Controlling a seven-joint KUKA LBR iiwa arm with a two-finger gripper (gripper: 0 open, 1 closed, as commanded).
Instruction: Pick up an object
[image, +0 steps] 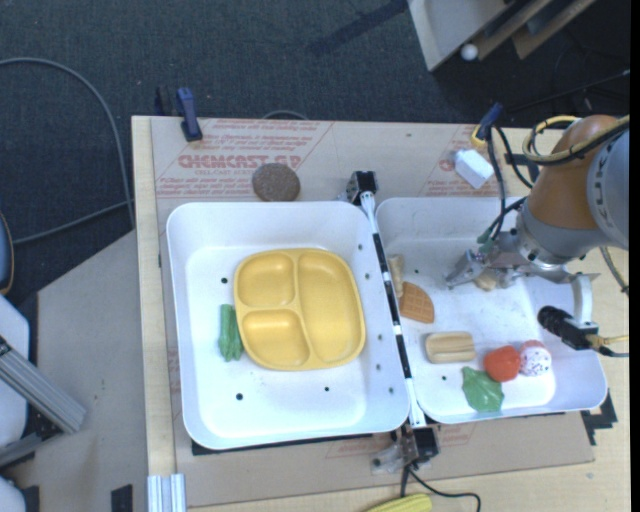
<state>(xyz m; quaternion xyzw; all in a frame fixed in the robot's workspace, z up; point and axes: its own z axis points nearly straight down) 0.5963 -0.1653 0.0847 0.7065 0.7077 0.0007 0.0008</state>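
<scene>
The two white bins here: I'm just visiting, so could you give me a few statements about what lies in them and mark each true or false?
1. The yellow divided plate sits in the left bin. True.
2. The red tomato-like toy lies in the left bin. False: it lies in the right bin.
3. A green piece lies beside the plate's left edge. True.
4. The gripper hangs above the yellow plate. False: it is over the right bin.
5. The brown round disc lies inside a bin. False: it rests on the board behind the left bin.
</scene>
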